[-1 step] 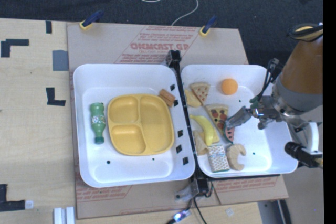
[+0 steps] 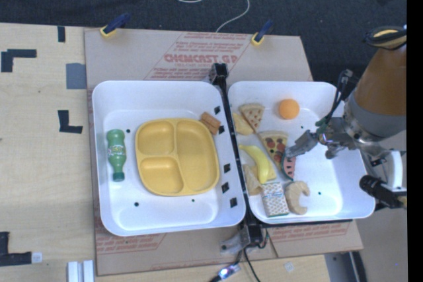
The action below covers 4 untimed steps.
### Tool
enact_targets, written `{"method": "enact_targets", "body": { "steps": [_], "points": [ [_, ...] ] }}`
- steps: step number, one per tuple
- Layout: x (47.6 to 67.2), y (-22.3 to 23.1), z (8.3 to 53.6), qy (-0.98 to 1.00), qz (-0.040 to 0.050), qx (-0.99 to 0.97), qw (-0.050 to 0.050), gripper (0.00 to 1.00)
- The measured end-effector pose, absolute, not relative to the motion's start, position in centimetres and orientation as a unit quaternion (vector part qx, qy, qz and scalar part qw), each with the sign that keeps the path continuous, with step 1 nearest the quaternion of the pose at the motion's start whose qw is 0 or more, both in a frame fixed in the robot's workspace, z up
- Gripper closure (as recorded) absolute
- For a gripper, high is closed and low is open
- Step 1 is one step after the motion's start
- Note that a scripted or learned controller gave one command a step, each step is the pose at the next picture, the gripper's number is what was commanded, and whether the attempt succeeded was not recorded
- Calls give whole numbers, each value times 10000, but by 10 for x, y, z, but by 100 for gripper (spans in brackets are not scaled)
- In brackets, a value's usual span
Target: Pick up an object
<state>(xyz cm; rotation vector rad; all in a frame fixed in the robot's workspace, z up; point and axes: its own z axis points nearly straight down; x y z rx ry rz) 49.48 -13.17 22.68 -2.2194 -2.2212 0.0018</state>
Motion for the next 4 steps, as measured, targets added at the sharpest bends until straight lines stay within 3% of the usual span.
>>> {"method": "enact_targets", "body": {
  "steps": [2,3,4],
  "points": [
    [500,-143,112,-7070,25,-7072,28,0],
    [500,-141,85,-7077,-8,-7065,20,0],
    [503,-140,99,-7083,-38,-7059,8,100]
  ]
}}
